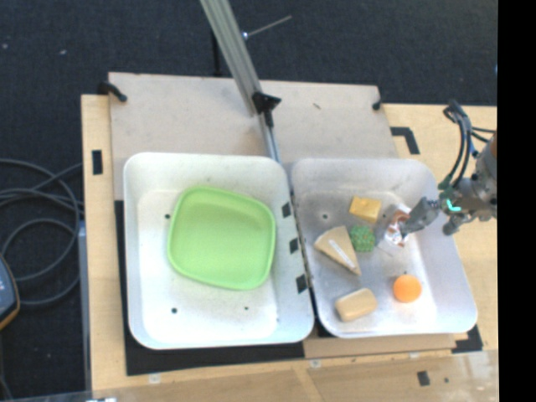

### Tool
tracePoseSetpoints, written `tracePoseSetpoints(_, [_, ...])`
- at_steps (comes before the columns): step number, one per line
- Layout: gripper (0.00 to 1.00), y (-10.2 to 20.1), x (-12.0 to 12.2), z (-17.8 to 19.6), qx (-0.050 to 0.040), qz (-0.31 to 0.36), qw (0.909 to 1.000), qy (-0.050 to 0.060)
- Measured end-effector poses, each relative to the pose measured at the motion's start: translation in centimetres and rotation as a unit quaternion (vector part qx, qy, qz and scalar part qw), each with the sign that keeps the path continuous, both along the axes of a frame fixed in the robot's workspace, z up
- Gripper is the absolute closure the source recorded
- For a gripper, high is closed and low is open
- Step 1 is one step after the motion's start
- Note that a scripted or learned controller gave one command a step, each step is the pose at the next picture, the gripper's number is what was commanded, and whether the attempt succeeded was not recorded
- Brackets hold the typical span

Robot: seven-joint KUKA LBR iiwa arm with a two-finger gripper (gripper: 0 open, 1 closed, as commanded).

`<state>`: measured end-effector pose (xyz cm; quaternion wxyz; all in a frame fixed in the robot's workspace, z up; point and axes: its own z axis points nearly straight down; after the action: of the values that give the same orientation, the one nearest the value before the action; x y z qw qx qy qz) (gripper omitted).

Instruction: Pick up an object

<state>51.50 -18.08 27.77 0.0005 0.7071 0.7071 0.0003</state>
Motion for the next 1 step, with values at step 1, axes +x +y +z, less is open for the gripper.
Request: tracePoseSetpoints(1, [0.00, 0.00, 0.00, 0.00, 0.0000, 0.000, 1.0000, 0.000])
